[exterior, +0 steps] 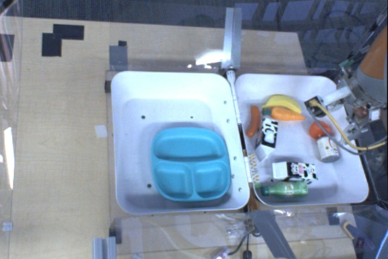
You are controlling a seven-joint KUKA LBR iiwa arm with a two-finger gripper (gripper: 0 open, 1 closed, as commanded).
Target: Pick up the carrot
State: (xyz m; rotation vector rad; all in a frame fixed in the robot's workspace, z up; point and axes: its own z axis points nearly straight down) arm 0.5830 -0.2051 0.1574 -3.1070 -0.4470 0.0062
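My hand (357, 115) hangs at the right edge of the right bin (354, 191), and I cannot tell how it is set. Just beside it to the left lie a small red piece (319, 128) and a white can (328, 149). The carrot (286, 114) lies further left, in the bin's upper half, touching a yellow banana (284, 102) above it. A green bottle (285, 190) rests near the front wall. In the left bin (130, 94) sits a blue divided tray (191, 162) on the surface (60, 148).
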